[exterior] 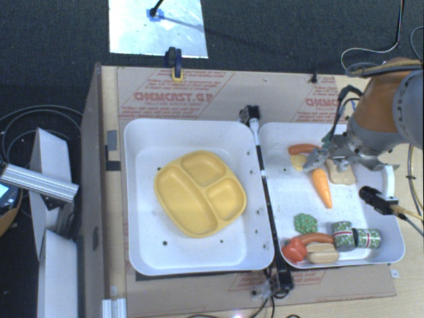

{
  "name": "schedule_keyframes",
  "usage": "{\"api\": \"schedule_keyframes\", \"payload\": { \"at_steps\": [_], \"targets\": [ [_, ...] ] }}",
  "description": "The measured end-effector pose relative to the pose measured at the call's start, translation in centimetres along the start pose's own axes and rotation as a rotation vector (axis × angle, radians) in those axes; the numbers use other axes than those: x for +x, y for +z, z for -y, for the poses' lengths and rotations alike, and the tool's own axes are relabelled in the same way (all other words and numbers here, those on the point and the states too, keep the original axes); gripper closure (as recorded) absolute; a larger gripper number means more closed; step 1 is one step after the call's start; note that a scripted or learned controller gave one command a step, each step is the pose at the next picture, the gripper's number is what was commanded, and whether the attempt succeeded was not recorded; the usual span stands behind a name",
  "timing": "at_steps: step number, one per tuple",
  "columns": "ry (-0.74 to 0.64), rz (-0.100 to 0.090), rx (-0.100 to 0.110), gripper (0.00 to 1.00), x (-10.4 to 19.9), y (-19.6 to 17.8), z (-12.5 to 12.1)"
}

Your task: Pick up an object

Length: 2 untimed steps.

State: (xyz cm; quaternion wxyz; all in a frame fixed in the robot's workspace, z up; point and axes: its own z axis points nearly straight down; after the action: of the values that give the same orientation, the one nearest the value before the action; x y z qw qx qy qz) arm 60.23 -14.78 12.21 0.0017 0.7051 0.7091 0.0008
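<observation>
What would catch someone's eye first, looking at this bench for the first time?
Probably the yellow tray, lying alone in the left bin. Next, the arm reaching in from the right, its gripper low over the right bin by the carrot, with more toy food bunched along that bin's near edge.

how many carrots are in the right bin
1 for sure: a carrot lies mid-bin just below the gripper, tip pointing toward the near edge. An orange piece left of the gripper could be another; too unclear to tell. The arm may hide more.
</observation>
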Motion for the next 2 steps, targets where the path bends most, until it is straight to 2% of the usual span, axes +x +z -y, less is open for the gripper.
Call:
{"api": "schedule_keyframes", "payload": {
  "at_steps": [1, 2],
  "targets": [
    [0.002, -0.001, 0.003, 0.0, 2.0, 3.8, 1.9],
    [0.001, 0.0, 0.001, 1.0, 1.9, 2.7, 1.8]
  ]
}}
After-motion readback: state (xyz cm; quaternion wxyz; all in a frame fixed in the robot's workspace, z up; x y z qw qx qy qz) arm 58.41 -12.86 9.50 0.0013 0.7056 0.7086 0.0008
